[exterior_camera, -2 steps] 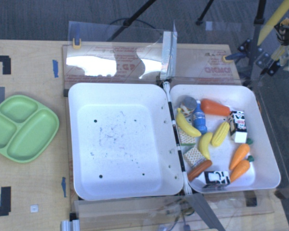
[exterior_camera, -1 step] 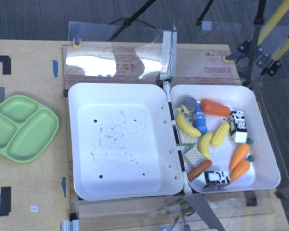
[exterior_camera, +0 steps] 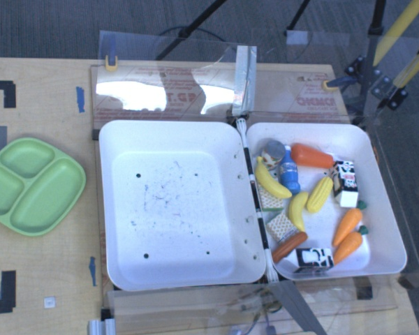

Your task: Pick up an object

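Note:
The right white bin (exterior_camera: 380, 187) holds a pile of toy food. A yellow banana (exterior_camera: 269, 180) lies by its left wall, beside a blue bottle (exterior_camera: 289, 174) and a grey round piece (exterior_camera: 272, 148). An orange-red piece (exterior_camera: 312, 156) lies at the back. A corn cob (exterior_camera: 319, 194) and a second banana (exterior_camera: 297, 210) sit mid-bin. A black-and-white carton (exterior_camera: 346, 180) stands to the right. Two carrots (exterior_camera: 348, 234) lie at the front right. A brown sausage (exterior_camera: 290, 246) and another black-and-white carton (exterior_camera: 314, 258) rest at the front.
The left white bin (exterior_camera: 174, 194) shows a bare, scuffed floor. A green divided plate (exterior_camera: 31, 185) lies on the bench at far left. A clear plastic panel (exterior_camera: 167, 82) stands behind the bins. Tripod legs and a yellow pole (exterior_camera: 398, 26) rise at the back right.

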Available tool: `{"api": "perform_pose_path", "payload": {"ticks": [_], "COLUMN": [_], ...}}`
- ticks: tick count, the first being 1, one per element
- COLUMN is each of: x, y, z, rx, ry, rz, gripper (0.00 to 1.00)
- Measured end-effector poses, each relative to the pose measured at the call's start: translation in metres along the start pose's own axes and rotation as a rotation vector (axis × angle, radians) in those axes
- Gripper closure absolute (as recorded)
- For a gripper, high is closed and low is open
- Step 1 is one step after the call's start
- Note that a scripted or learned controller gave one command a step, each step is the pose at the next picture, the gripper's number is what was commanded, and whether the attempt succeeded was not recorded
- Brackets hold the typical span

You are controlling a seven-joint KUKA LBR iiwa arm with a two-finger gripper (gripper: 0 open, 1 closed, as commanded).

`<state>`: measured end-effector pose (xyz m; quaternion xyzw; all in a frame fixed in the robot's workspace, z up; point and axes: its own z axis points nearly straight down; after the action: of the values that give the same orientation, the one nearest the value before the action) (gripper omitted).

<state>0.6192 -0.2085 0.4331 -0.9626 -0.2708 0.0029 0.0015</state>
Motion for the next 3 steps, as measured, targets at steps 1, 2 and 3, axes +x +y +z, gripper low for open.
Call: {"api": "perform_pose_path", "payload": {"ticks": [1,2,3], "x": [0.0217,0.0287,0.0309], "y": [0.03,0.0332,0.0331], "z": [-0.0001,-0.0002,-0.0089], "rx": [-0.004,-0.006,-0.007], "ry": [0.002,0.003,0.001], "rz": [-0.007,-0.261,-0.263], "gripper": [1.0,1.0,1.0]}}
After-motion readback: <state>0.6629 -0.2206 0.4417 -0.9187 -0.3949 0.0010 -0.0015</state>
